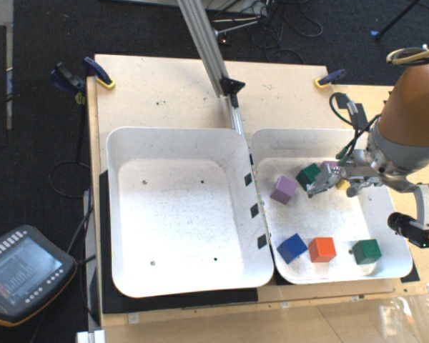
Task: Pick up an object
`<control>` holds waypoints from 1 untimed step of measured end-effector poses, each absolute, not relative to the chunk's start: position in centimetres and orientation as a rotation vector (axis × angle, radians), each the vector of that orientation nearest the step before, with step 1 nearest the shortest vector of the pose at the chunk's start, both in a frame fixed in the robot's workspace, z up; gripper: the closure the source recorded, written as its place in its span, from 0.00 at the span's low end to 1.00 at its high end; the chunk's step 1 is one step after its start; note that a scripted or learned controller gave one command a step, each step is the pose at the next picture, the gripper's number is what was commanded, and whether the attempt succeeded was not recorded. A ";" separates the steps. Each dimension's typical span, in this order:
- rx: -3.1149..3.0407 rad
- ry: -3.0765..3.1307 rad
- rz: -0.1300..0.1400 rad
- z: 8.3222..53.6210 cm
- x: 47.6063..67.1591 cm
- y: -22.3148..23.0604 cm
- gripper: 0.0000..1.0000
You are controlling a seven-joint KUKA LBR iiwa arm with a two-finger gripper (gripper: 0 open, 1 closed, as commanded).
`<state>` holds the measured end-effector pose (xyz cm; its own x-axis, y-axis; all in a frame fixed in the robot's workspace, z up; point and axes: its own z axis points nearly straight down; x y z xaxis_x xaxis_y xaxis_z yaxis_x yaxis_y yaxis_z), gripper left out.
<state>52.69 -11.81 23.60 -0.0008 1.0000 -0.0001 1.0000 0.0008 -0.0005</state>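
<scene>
**Over the right bin, beside the dark green block**

My arm (407, 120) reaches in above the right bin (386, 145), and my jaws (320, 183) hang over its upper middle. I cannot tell whether they are open or closed; the metal parts blur together at this slant, and I see nothing clearly held between them.

All places below are given from the purple block (284, 189), which lies in the right bin close to its left wall. A dark green block (309, 173) sits just to its upper right, right at my jaws and partly covered by them; I cannot tell whether they touch it. Below the purple block, near the bin's front edge, lies a blue block (292, 248). To the right of that blue one comes an orange block (322, 249), and farther right again a green block (367, 251). Left of the purple block, past the two bin walls, is the left bin (179, 206). Both bins rest on the pale surface (164, 91).
</scene>
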 end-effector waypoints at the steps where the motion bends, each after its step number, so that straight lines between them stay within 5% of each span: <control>1: -2.222 -2.221 0.000 23.6 52.7 -11.8 0.00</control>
